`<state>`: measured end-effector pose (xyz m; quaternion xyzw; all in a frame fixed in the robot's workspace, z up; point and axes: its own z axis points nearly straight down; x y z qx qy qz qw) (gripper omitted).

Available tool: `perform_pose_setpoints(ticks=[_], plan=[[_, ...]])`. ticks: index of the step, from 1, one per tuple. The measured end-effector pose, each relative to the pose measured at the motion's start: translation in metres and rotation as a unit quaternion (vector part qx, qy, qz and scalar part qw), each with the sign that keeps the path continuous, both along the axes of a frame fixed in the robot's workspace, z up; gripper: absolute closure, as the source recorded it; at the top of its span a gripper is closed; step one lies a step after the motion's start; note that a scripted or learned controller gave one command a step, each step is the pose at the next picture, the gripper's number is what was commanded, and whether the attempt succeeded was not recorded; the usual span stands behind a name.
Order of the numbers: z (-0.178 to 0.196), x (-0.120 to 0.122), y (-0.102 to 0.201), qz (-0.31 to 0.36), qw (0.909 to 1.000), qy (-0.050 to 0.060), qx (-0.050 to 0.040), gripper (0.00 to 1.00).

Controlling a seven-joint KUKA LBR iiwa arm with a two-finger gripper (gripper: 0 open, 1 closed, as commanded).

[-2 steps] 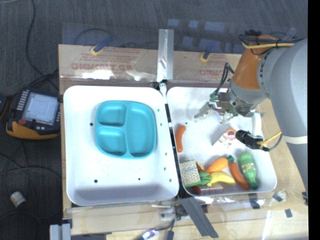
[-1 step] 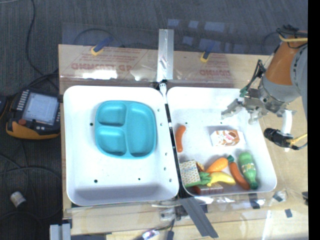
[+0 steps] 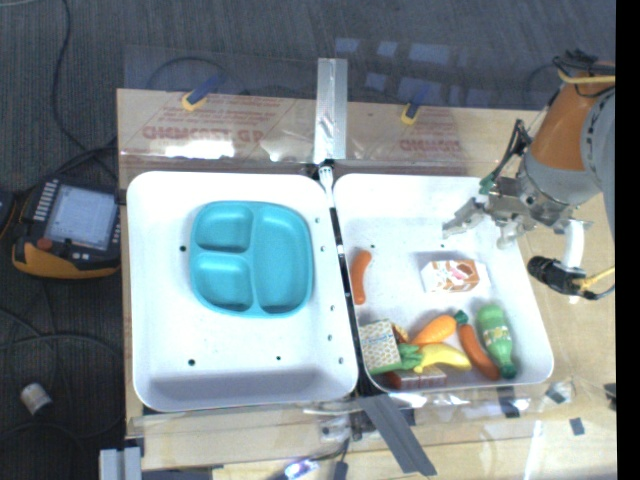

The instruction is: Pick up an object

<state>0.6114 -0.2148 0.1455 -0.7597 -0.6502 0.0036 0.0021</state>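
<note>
Overhead view of the worktop (image 3: 160, 138) and its two white bins. Your arm (image 3: 572, 133) enters from the right, and its hand (image 3: 483, 220) hangs over the upper right part of the right bin (image 3: 400, 218), fingers spread apart with nothing between them. One fingertip (image 3: 452, 225) points toward the bin's middle; the other sits close beside the wrist.

Objects you could pick, all in the right bin and all on the near side of the hand:
- A small white packet with red print (image 3: 453, 274) lies just below the hand, apart from it, flat on the bin floor.
- An orange-red sausage-shaped piece (image 3: 360, 274) lies well to the side of the hand, close to the wall shared by the two bins.
- A green bottle (image 3: 496, 338) lies tilted in the near right corner, farther from the hand than the packet.
- An orange carrot (image 3: 440, 329) and a second orange piece (image 3: 478, 353) are packed against the bottle.
- A yellow banana (image 3: 441, 361) and a patterned box (image 3: 378, 346) complete the cluster along the near wall.

The left bin (image 3: 160, 358), well away from the hand, holds a blue divided plate (image 3: 250, 258).
</note>
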Motion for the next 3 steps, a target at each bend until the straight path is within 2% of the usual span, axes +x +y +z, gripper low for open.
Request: perform_pose_setpoints(ticks=[1, 2, 3], plan=[[-0.057, -0.043, 0.034, -0.171, 0.9852, -0.008, -0.0007, 0.0], [0.0, 0.044, 0.005, -0.05, 0.9987, -0.001, -0.0007, 0.0], [-0.057, -0.056, 0.044, 0.028, 0.9996, -0.007, -0.0002, 0.0]])
